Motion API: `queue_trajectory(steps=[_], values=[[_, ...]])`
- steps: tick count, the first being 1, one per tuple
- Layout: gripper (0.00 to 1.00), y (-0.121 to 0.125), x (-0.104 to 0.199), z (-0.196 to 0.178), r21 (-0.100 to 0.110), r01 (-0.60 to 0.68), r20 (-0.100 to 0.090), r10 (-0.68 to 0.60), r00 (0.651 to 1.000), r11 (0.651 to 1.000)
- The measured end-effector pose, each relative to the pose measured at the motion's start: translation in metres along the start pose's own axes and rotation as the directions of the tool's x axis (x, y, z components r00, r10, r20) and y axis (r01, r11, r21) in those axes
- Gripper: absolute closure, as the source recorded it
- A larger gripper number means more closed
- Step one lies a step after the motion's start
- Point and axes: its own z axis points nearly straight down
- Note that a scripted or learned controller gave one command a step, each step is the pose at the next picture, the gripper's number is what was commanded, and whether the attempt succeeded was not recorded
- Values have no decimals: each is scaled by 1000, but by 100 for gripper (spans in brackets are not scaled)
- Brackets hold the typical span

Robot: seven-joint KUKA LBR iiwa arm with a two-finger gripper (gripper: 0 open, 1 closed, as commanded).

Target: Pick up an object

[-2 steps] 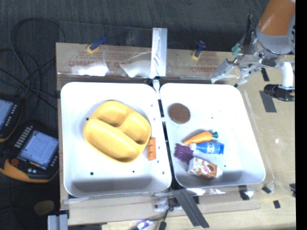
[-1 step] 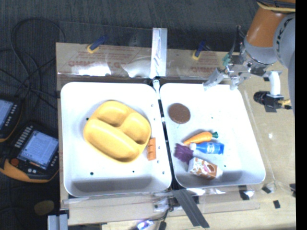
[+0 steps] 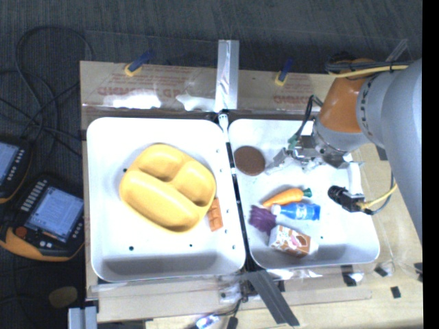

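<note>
How far the jaws are parted cannot be told, since the gripper is seen from above as a tangle of dark metal and cable in the upper part of the right bin, and nothing is seen held in it. It is poised over bare white floor, with the brown disc just beside it at nine o'clock and the cluster of small items near it at six o'clock. In that cluster the carrot lies uppermost, the blue-and-white bottle is touching it from below, the purple piece is set against the bottle's nine o'clock end, and the small printed carton is found at the bottom. All of these are resting on the bin floor, so no pick is judged to have been made: the approach, the closing and the lift are all left to do. No particular target is named by the task; the disc and the carrot are judged the handiest candidates. In the left bin, well apart at nine o'clock, a large yellow moulded object is lying with a small orange piece touching its four o'clock edge.
</note>
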Motion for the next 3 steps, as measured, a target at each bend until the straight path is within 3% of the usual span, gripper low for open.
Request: queue_trajectory(steps=[1,2,3], values=[[0,-77,-7,-2,-3,184,0,-184,983,983],[0,-61,-17,-1,-1,159,-4,-159,987,987],[0,-61,-17,-1,-1,160,-4,-160,987,987]])
